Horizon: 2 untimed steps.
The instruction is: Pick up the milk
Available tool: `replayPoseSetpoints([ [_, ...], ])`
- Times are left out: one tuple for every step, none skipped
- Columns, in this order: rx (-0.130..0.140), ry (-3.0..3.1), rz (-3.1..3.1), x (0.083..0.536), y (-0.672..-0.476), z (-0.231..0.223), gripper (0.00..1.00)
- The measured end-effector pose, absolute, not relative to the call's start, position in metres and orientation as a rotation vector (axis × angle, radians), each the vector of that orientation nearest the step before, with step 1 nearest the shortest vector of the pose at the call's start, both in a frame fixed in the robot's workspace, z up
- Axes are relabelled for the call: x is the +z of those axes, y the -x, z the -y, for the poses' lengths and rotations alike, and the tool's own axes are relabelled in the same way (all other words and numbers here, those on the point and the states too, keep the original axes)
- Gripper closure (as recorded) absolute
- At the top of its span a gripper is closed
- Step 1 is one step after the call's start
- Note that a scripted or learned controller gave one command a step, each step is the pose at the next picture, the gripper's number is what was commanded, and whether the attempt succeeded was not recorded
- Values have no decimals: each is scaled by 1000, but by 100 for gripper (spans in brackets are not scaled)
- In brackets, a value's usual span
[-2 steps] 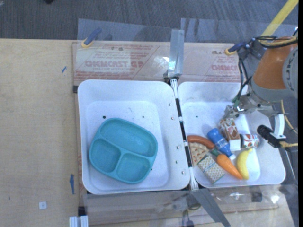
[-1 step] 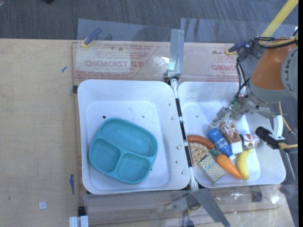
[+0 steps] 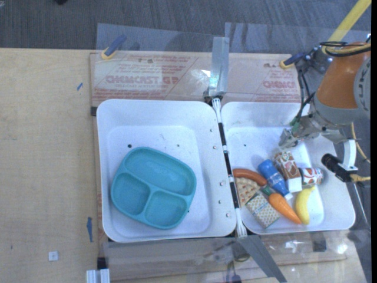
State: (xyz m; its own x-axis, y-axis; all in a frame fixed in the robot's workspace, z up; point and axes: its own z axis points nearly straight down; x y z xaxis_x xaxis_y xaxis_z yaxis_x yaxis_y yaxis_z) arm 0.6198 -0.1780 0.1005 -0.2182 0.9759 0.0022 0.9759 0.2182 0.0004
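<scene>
The milk [image 3: 287, 164] is a small carton with a brown and white print. It lies in the right bin [image 3: 253, 119], among a cluster of toy foods. My gripper [image 3: 293, 134] hangs over the bin's back right part, just above and behind the carton, and nothing shows in its grasp. The grey arm with its orange band [image 3: 341, 84] comes in from the right.
Around the milk lie a blue bottle [image 3: 273, 175], a small can [image 3: 311, 175], a banana [image 3: 303, 205], a carrot [image 3: 281, 206], a patterned box [image 3: 262, 210], a pizza slice [image 3: 244, 188] and a sausage [image 3: 248, 174]. A teal divided plate [image 3: 153, 187] sits in the left bin [image 3: 118, 122].
</scene>
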Motion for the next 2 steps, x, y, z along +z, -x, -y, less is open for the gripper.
replayPoseSetpoints([
  [9, 1951, 2437, 96, -616, 176, 0],
  [3, 1957, 2445, 108, -618, 176, 100],
])
